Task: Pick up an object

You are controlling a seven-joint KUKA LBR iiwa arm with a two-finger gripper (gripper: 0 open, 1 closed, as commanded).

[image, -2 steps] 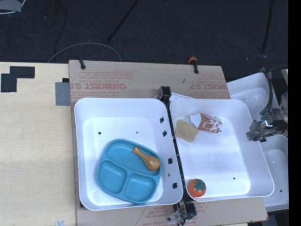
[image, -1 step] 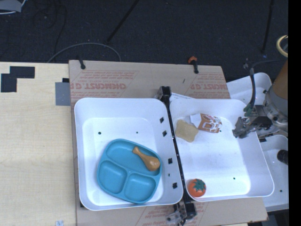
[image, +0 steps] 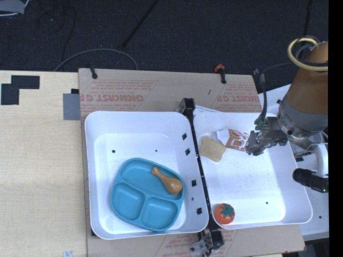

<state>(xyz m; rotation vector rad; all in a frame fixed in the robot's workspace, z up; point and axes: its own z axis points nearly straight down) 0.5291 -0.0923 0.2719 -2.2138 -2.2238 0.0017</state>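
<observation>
Nearest candidate for picking: a tan sponge-like block, flat on the floor of the right bin, close to the divider between the two bins. Long axis running roughly from upper left to lower right in the camera view. Just beyond it toward the gripper, an orange-and-white printed packet, lying near the bin's far wall, apparently touching or almost touching the block. Gripper off to the right of both, low over the bin floor, nearest the packet's right edge; nothing seen between its fingers, and impossible to tell whether spread or closed. Judged direction for the coming move: leftward from the gripper, past the packet for the block, or barely any travel for the packet itself. Farther out, a small tomato-like toy at the near left corner of the same bin. In the left bin, well apart from the gripper, a blue divided plate bearing a toy drumstick.
</observation>
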